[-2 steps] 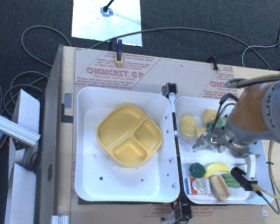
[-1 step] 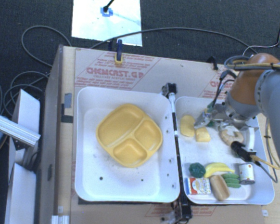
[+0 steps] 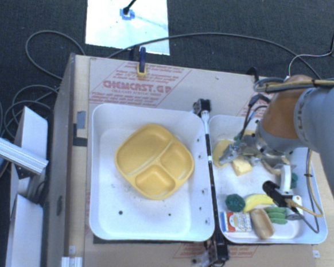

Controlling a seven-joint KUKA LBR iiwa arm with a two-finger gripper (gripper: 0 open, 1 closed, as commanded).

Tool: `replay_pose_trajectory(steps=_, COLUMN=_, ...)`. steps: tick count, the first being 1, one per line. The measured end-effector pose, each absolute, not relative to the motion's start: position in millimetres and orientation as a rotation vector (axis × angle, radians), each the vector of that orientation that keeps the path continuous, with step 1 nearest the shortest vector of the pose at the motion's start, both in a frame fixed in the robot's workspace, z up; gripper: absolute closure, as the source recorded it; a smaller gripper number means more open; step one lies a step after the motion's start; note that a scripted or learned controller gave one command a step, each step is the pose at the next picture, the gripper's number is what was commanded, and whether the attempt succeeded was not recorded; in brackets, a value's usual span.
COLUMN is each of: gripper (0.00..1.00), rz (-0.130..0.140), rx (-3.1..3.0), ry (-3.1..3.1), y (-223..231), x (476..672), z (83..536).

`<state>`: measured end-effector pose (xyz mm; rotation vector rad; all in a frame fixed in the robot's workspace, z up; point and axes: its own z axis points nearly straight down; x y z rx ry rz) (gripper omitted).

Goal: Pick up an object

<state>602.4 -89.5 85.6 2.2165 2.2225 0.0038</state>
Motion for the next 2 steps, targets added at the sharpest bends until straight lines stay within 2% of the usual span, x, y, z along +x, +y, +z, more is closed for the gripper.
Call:
replay_pose_trajectory(steps=1, gripper=1.0, rz=0.005, rx=2.213, ry=2.224, y=-89.7, x=603.0, z=96.1)
replay_pose_trajectory(steps=2, gripper=1.0, rz=0.005, rx=2.215, ry=2.224, y=-29.7, x=606.8, z=185.3)
